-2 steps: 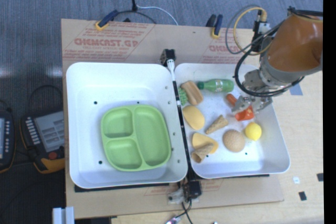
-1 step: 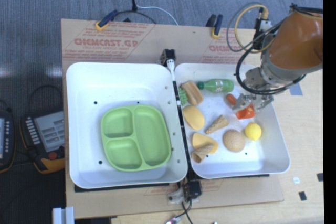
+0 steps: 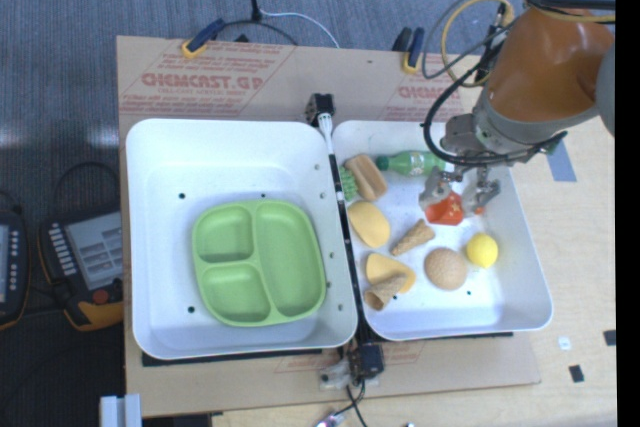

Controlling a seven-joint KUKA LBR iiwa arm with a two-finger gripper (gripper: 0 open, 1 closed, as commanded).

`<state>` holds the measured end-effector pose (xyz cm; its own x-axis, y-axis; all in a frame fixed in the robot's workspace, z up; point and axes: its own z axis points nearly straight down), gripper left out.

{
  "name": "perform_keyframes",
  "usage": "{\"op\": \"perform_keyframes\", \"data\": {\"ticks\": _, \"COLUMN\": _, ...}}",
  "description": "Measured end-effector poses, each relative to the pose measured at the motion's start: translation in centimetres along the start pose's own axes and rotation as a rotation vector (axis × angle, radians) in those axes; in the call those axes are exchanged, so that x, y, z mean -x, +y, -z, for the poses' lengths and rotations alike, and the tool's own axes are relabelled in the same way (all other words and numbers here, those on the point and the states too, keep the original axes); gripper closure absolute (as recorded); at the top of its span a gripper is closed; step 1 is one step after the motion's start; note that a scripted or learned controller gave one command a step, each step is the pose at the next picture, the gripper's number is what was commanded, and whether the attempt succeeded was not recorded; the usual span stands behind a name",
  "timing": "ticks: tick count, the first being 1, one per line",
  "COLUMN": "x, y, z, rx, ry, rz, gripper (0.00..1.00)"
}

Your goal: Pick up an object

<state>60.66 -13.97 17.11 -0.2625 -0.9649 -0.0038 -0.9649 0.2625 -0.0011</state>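
My gripper hangs over the back right part of the right bin, its two fingers apart. A small red object lies on the bin floor just below and between the fingertips; I cannot tell whether they touch it. Around it lie a green bottle, a tan hot dog bun, a yellow oval fruit, a waffle cone, a yellow wedge, a brown round bun and a yellow ball.
The left bin holds a green divided plate. A ridge with a black clip separates the bins. Cables loop behind the arm's orange wrist.
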Motion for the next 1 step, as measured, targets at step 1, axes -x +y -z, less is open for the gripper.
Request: {"op": "perform_keyframes", "data": {"ticks": 1, "x": 2.57, "y": 5.33, "z": 3.77, "rx": 0.0, "ry": 0.001, "rz": -0.051, "gripper": 1.0}}
